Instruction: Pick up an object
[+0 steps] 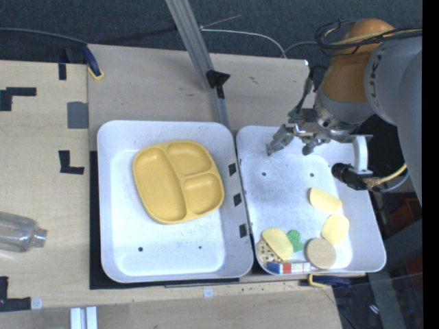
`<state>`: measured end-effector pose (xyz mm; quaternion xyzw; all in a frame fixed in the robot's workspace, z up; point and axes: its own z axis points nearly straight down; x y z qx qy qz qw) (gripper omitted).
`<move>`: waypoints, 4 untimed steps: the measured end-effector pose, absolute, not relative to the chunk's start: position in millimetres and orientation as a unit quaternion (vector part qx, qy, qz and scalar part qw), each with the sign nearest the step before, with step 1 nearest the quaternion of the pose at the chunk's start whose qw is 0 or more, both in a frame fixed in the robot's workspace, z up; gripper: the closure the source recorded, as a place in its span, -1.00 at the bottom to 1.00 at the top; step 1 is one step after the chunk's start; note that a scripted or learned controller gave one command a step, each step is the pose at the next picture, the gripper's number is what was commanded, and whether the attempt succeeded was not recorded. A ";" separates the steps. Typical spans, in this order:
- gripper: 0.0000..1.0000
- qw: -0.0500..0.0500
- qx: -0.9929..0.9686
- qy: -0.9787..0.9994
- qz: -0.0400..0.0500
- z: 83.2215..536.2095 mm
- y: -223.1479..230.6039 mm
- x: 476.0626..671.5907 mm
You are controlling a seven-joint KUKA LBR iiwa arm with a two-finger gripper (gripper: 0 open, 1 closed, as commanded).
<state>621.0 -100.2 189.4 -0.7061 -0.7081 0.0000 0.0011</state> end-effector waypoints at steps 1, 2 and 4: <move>1.00 0.002 -0.705 -0.709 -0.001 199.1 -98.7 621.2; 1.00 -0.002 -0.706 -0.708 -0.002 277.8 -80.3 581.3; 1.00 0.000 -0.706 -0.708 -0.001 302.2 -46.4 625.0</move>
